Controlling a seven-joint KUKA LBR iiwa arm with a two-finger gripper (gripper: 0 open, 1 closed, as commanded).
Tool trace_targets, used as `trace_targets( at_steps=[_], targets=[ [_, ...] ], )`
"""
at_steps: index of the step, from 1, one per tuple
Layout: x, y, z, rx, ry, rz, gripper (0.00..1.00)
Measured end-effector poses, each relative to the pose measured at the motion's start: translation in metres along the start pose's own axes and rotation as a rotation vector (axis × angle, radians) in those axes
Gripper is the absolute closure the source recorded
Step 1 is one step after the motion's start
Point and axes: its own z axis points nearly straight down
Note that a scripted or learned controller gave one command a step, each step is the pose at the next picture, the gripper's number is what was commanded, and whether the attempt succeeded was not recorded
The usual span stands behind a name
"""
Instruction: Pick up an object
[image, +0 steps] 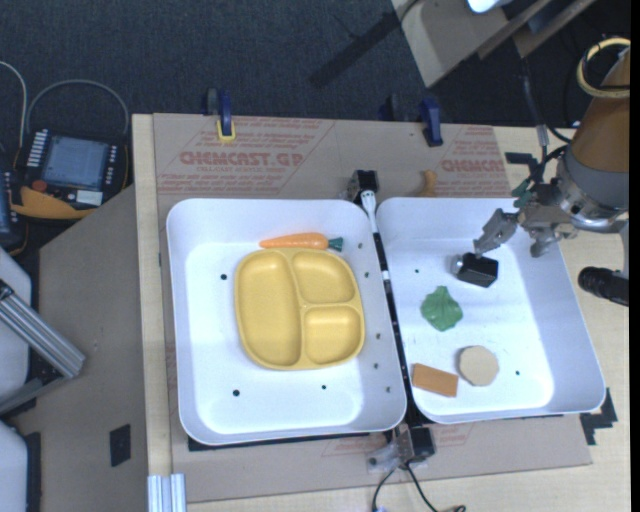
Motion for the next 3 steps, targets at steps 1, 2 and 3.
trace_targets(
  at_steps=[1,2,3],
  targets=[
    [0.000,0.003,-0.008,-0.014,-0.002,-0.003,0.00],
    [0.002,-0.001,0.036,-0.008,-0.001,-0.003,0.00],
    [0.008,0.002,0.097,-0.007,0.000,-0.004,0.00]
  ],
)
